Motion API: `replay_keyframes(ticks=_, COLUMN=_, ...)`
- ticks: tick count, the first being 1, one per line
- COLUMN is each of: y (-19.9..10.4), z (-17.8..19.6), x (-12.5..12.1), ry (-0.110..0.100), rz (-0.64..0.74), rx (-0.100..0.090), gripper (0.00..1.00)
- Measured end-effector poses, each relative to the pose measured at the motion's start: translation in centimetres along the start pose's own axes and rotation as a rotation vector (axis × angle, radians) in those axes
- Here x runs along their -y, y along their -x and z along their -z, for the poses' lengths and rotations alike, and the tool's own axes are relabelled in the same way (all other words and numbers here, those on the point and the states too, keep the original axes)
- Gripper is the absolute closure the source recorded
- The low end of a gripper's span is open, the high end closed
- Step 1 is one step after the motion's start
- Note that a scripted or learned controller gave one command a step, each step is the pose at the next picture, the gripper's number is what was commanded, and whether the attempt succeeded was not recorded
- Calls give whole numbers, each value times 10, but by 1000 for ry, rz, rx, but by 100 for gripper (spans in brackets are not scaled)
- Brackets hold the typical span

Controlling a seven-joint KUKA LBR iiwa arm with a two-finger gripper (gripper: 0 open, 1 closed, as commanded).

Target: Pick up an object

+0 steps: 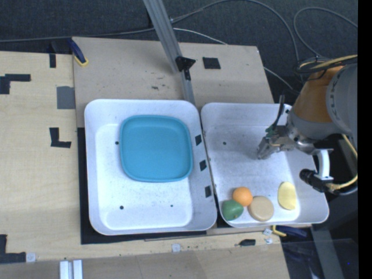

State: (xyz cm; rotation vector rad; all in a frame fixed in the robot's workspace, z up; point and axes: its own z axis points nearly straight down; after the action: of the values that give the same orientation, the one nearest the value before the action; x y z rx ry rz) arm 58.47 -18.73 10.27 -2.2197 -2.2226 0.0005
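Note:
The right bin [232, 127] holds several small objects along its near edge: an orange ball [242, 196], a green piece [231, 210], a tan round piece [261, 208] and a yellow piece [287, 195]. My gripper [265, 149] hangs over the middle right of this bin, above bare floor and well behind the objects. Nothing shows between its tips. The grey arm with its orange band [317, 100] comes in from the right.
The left bin [102, 208] holds a blue square plate [156, 147]. A metal pole [168, 34] slants across the bench behind the bins. Cables [290, 28] lie on the dark floor at the back right.

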Motion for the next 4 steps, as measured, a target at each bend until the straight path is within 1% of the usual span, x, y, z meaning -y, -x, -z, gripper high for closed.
replay_keyframes(ticks=1, y=6, z=59, x=4, ry=4, rz=-1, rx=1, gripper=100)
replay_keyframes(ticks=2, y=9, z=101, x=2, ry=3, rz=-1, rx=1, gripper=100)
replay_keyframes(ticks=3, y=9, z=142, x=5, ry=2, rz=-1, rx=0, gripper=100)
replay_keyframes(ticks=4, y=9, z=168, x=4, ry=2, rz=-1, rx=0, gripper=100)
